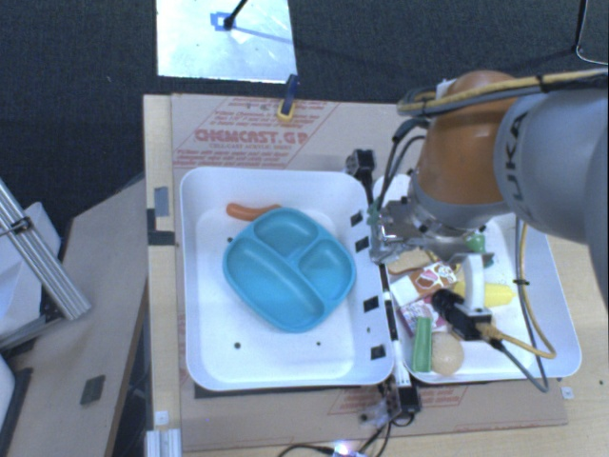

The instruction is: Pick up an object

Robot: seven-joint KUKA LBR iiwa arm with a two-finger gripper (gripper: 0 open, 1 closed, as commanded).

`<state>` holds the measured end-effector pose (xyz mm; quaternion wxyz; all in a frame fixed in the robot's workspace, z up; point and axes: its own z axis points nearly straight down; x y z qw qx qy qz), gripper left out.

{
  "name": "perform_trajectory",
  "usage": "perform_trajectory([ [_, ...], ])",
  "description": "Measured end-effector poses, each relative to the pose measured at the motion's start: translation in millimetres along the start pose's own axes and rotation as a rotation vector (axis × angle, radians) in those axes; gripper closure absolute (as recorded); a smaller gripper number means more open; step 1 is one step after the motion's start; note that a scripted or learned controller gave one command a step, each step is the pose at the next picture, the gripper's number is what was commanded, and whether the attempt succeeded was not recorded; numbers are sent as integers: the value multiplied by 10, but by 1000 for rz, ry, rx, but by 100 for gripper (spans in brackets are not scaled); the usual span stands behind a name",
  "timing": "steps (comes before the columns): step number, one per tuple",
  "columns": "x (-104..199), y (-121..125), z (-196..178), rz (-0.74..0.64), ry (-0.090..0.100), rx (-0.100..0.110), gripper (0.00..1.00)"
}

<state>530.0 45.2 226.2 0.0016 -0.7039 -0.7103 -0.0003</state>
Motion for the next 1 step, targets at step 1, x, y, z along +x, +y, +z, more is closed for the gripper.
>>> perform_trajectory([
  [1, -78, 34, 53, 8, -2, -1, 100],
])
